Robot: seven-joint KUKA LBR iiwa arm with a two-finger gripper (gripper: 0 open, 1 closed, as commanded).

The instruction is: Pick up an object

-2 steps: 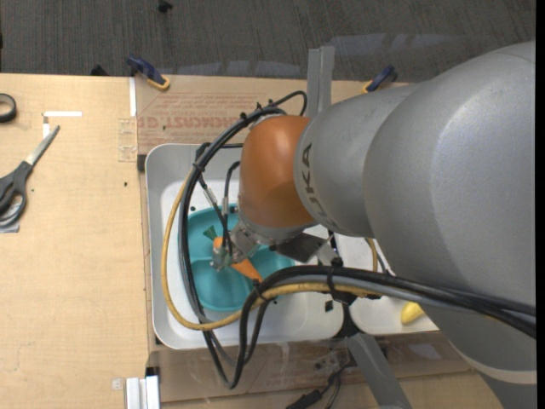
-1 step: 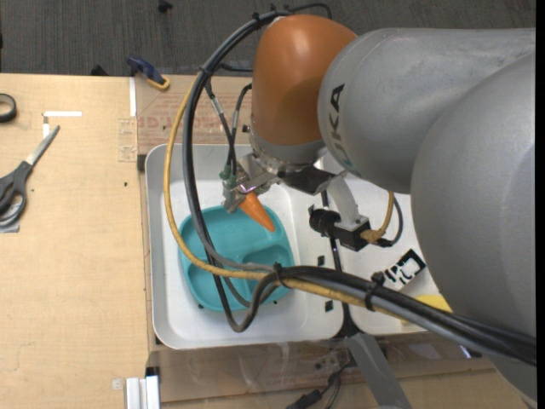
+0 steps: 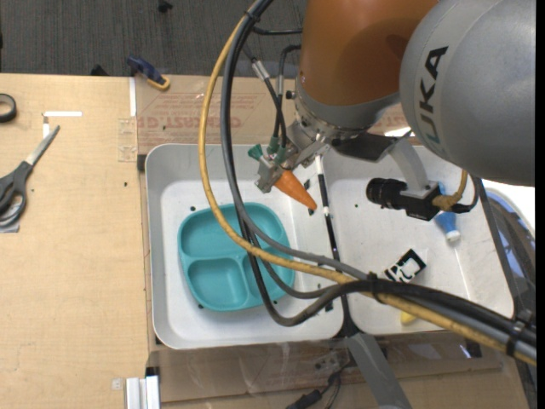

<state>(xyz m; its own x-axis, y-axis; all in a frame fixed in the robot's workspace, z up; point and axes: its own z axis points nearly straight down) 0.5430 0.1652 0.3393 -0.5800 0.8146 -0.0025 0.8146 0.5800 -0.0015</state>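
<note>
Nearest the camera, the thick bundle of cables (image 3: 341,284) sags across the front of both bins. It drapes over the edge of the teal divided plate (image 3: 230,258) in the left bin (image 3: 162,228), so a swing of the arm (image 3: 443,66) could, I judge, drag the plate or snag on the bin wall.

In the right bin (image 3: 477,271) lie a black-and-white tag (image 3: 407,267) and a yellow scrap (image 3: 409,318) that is partly hidden under the cables.

Further back, the gripper (image 3: 274,175) hangs above the divide between the bins with an orange carrot-shaped toy (image 3: 298,190) at its tip. The jaws look closed on the toy's thick end, though wiring blurs the contact. The grip seems to sit at one end only, so the toy could pivot or slip out on a lift.

The counter (image 3: 68,271) is pale wood, with scissors (image 3: 21,177) at its left. Beyond it, a blue clamp (image 3: 146,71) rests by dark carpet (image 3: 77,15).
</note>
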